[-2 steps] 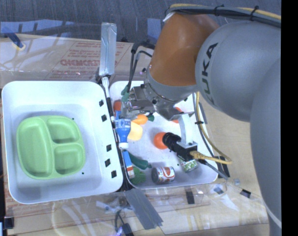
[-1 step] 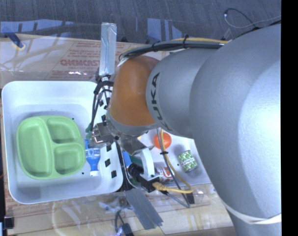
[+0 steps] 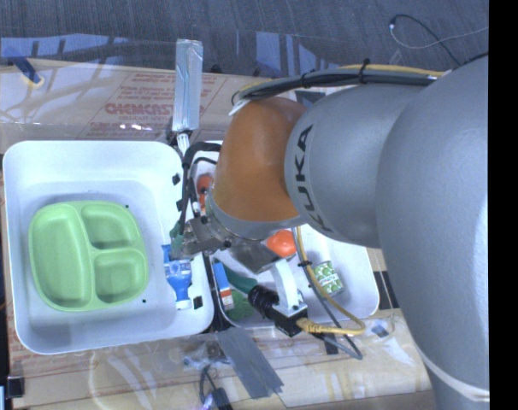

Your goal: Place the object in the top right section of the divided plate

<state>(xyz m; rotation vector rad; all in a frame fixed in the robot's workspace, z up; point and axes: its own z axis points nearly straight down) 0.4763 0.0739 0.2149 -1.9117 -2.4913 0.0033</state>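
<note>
Brown card under clear film covers the table (image 3: pixel 97 114), a grey tape strip (image 3: pixel 246 364) aslant at its near edge. Next come two white bins side by side. The left bin (image 3: pixel 28 186) holds the green divided plate (image 3: pixel 88 254), flat, toward its left side. The grey arm (image 3: pixel 396 169) hides most of the right bin (image 3: pixel 363 290); an orange round thing (image 3: pixel 282 244) and a small green-labelled container (image 3: pixel 326 278) show in it. The gripper (image 3: pixel 188 239) sits at the wall between the bins; how far it stands open I cannot tell. A blue-and-white item (image 3: pixel 179 282) lies just beside it on the left bin's right slope. Farther off, a silver strip (image 3: pixel 188 84) crosses the table's far edge.
</note>
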